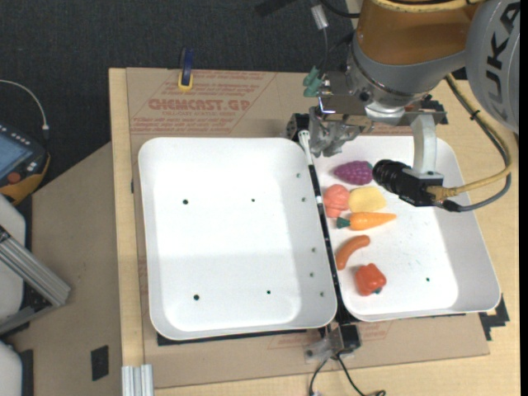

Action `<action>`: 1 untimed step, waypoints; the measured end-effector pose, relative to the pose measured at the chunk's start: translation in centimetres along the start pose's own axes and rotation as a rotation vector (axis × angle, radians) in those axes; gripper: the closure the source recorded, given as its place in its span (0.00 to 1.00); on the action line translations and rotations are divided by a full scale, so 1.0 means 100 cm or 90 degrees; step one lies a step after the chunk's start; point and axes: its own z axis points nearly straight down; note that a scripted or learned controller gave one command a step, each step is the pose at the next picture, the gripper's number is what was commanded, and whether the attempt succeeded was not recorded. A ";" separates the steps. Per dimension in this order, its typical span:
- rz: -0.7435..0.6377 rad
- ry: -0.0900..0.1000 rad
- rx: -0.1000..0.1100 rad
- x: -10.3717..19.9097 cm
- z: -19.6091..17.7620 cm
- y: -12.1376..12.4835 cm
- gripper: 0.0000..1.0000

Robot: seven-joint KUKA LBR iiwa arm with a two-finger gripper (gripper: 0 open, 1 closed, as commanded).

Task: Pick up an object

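Note:
In the right bin (462, 262) lie toy foods: a purple grape cluster (354, 172), a pink peach (335, 200), a yellow piece (367, 200), an orange carrot (371, 219), a reddish sausage (352, 249) and a red pepper (370, 279). My gripper (328, 143) hangs over the bin's far left corner, just left of and behind the grapes. Nothing shows between its fingers. The big orange and grey wrist above hides the bin's far edge.
The left bin (165, 246) lies beside the right one, their rims meeting at the centre divider (320, 221). A black cylinder on a bracket (404, 181) juts out over the right bin near the yellow piece. A cardboard sheet (206, 93) lies under both bins.

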 end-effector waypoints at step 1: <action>0.003 0.000 -0.007 -0.003 -0.016 0.001 1.00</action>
